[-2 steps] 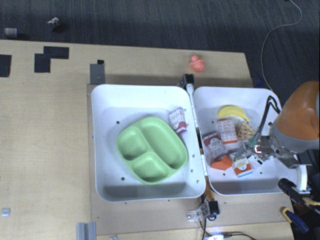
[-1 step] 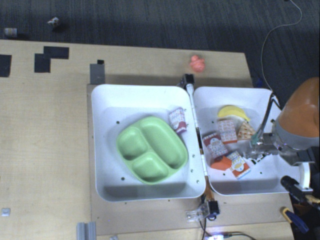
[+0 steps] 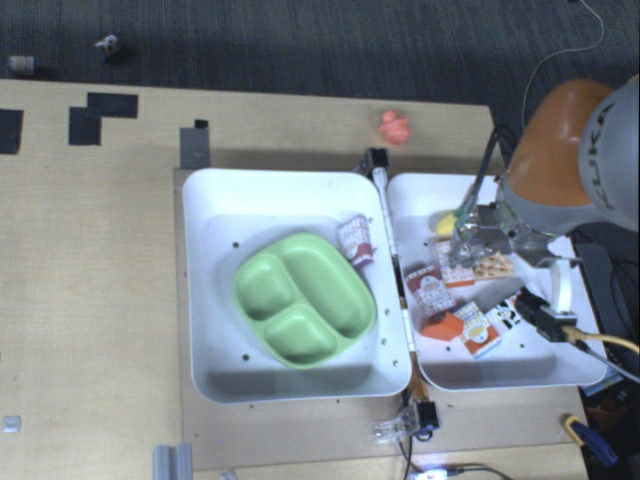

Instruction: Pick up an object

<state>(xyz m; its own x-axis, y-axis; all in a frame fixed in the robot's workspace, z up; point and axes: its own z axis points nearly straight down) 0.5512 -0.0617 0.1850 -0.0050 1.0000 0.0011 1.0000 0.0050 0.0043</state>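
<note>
My gripper (image 3: 463, 251) hangs low over the back half of the right bin (image 3: 500, 373), above a cluster of small things. Just under and right of it lies a tan, waffle-patterned piece (image 3: 492, 265). A yellow object (image 3: 443, 223) peeks out behind the gripper on its left. In front of it lie a red-and-white packet (image 3: 428, 289), an orange wedge (image 3: 439, 327) and a small orange-and-white box (image 3: 478, 331). The view shows nothing between the gripper's tips.
The left bin (image 3: 215, 268) holds a green divided plate (image 3: 303, 298) and a small red-and-white packet (image 3: 355, 240) by its right wall. A pink object (image 3: 395, 126) lies on the bench behind the bins. The arm covers the right bin's far right corner.
</note>
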